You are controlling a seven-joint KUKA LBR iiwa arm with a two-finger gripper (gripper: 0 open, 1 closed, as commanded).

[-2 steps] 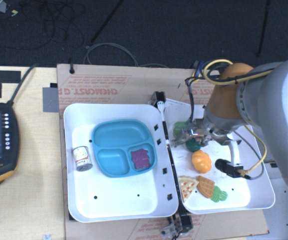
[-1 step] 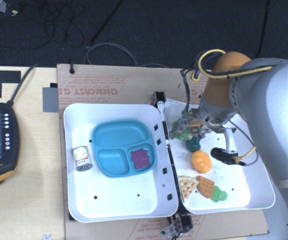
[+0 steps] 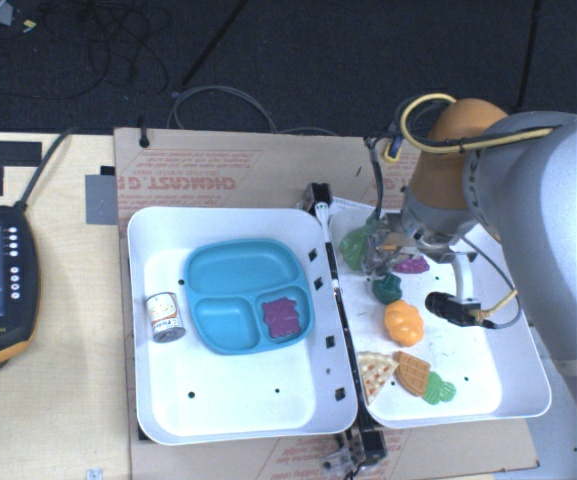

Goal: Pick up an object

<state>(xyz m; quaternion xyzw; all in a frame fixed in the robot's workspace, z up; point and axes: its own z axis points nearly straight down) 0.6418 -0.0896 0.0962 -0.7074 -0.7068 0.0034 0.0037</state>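
Waffle piece (image 3: 375, 373) nearest, dark green toy (image 3: 387, 289) just below gripper (image 3: 379, 260), finger state impossible to tell.

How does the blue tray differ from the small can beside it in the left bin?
The blue tray is large, flat and divided into compartments; the can is small, cylindrical and lies tipped over. The blue tray holds a purple item; the can holds nothing visible. Both rest in the left bin.

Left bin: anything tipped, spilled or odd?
One thing: the small can lies on its side on the left bin floor, beside the blue divided plate. The purple toy sits inside the plate's lower right compartment. Nothing looks spilled or damaged.
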